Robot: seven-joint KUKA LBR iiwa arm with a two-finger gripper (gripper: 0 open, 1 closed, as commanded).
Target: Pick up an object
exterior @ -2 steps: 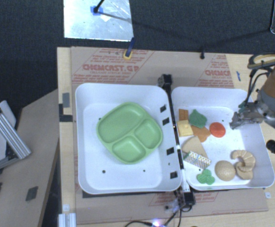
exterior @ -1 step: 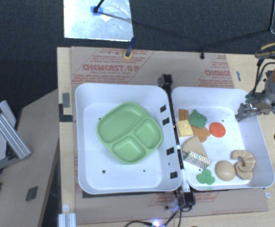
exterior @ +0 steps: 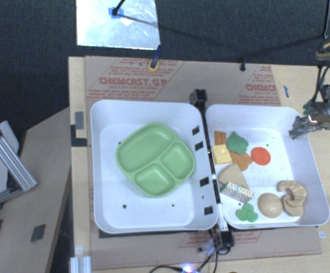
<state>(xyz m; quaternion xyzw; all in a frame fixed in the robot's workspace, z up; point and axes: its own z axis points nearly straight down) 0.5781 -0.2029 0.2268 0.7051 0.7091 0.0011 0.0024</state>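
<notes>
The right bin holds several toy foods: a green leafy piece, a red tomato slice, a yellow cheese square, a brown cracker, a sandwich wedge, a round bun, a croissant and a small green sprig. My gripper hangs at the bin's upper right rim, away from the food. I see nothing held in it.
The left bin carries a green three-compartment plate. A black divider with clips runs between the bins. A shiny sheet lies behind the bench. Metal rails stand at the far left.
</notes>
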